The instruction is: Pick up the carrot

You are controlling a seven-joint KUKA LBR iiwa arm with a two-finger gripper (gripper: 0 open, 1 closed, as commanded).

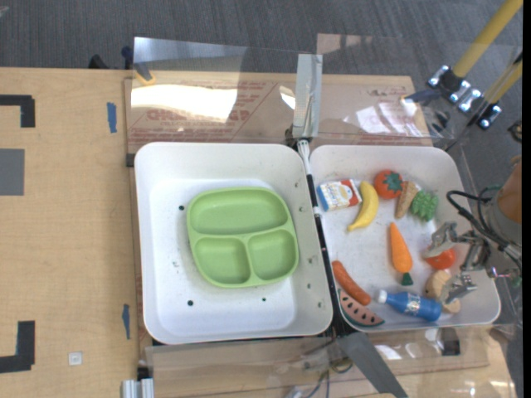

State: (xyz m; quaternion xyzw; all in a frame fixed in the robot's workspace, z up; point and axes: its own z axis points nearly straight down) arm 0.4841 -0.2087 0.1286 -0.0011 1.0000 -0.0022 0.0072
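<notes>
Bright, even light falls from above, and the desk [58, 247] and both white bins read clearly. A strong white glare sits on the clear plastic sheet [187, 102] behind the left bin [158, 181], washing out the print beneath it. Smaller glints show on the clear panel [382, 110] behind the right bin [465, 181]. Shadows are soft and short. The small items look slightly soft, and the right edge is blurred.

Wooden bench [58, 264] bears left bin [158, 222], right bin [469, 301], side by side, touching.
</notes>
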